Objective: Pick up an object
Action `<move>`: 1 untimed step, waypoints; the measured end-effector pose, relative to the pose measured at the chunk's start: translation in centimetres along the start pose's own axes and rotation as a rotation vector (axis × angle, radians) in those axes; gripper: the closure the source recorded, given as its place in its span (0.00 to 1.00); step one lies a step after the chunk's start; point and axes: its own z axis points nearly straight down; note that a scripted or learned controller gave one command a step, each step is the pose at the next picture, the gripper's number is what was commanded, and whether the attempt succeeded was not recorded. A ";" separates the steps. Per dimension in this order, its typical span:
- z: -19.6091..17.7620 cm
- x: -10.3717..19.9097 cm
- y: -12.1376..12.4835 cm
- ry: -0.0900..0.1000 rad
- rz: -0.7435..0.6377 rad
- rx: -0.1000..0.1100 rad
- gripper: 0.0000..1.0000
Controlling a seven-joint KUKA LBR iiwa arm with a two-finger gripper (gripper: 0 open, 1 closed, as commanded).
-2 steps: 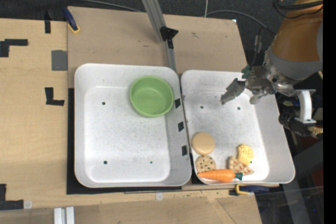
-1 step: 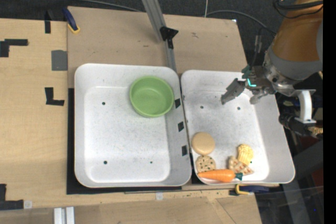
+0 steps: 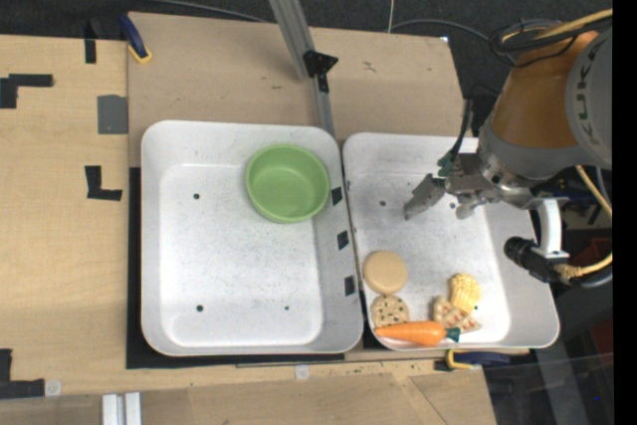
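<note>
Gripper (image 3: pixel 430 198): over the upper middle of the right bin (image 3: pixel 373 154), above bare floor; one grey finger points left and down. Whether it is released or clenched cannot be told from this angle, and nothing is visible in its grasp.
Candidate objects: a round tan biscuit (image 3: pixel 385 271), a brown cookie (image 3: pixel 389 310), a carrot (image 3: pixel 422 334) and a yellow corn piece (image 3: pixel 463 292), all clustered at the near end of the right bin, well apart from the gripper.
Left bin (image 3: pixel 159 214): holds one green bowl (image 3: pixel 288 182) near its upper right corner.
Risk 1: a descent from the present position would probably close on bare floor, because no object lies beneath the tool.
Risk 2: the carrot lies against the near wall; a finger may strike the rim.
Risk 3: the cookie, carrot and corn piece lie close together, apparently touching; a grasp may nudge a neighbour or pinch two.
Markings: pale lettering on the arm's grey housing at the right edge, cut off and not reliably legible.
</note>
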 end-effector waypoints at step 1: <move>6.3 -0.6 -0.3 0.000 0.000 0.001 0.00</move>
